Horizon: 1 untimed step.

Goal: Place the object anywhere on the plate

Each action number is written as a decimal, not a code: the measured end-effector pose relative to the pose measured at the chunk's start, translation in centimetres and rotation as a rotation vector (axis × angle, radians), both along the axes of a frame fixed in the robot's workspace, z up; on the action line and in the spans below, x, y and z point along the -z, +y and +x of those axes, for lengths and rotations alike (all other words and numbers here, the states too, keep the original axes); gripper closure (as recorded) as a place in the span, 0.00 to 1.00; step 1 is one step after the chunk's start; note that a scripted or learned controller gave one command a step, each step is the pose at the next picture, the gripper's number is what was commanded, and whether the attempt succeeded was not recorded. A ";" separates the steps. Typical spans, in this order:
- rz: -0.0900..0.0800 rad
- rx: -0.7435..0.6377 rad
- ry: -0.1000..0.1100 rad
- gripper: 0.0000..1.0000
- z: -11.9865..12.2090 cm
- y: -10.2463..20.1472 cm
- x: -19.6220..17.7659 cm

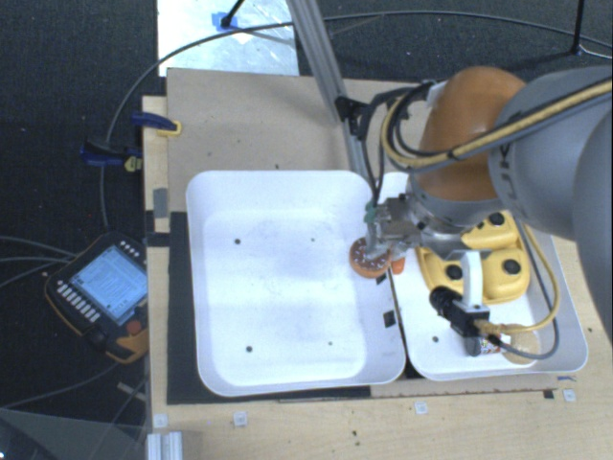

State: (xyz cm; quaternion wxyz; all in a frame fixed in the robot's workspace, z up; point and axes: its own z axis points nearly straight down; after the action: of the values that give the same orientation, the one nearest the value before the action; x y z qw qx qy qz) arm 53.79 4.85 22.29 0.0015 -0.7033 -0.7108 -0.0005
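A small round orange-brown object (365, 258) with a speckled rim hangs over the seam between the two bins, at the right wall of the left bin (278, 353). My gripper (380, 242) comes in from the right and is shut on it, its fingers straddling the object's top. In the right bin (560, 353) lies a yellow plate-like piece (500, 266), largely hidden under the grey arm and its orange band (469, 113).
A yellow cable (522, 332) loops from the wrist over the right bin's front. A metal pole (321, 46) slants up behind the bins. A teach pendant (101, 290) lies off the bench's left, and blue clamps (153, 121) grip its left edge.
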 end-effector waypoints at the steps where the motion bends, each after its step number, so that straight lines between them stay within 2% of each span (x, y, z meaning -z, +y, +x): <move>1: 0.000 -0.001 -0.003 1.00 -1.1 4.9 -1.0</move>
State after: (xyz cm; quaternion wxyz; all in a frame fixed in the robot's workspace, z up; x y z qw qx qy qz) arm 52.74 9.79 23.33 0.0006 -0.7031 -0.7110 -0.0015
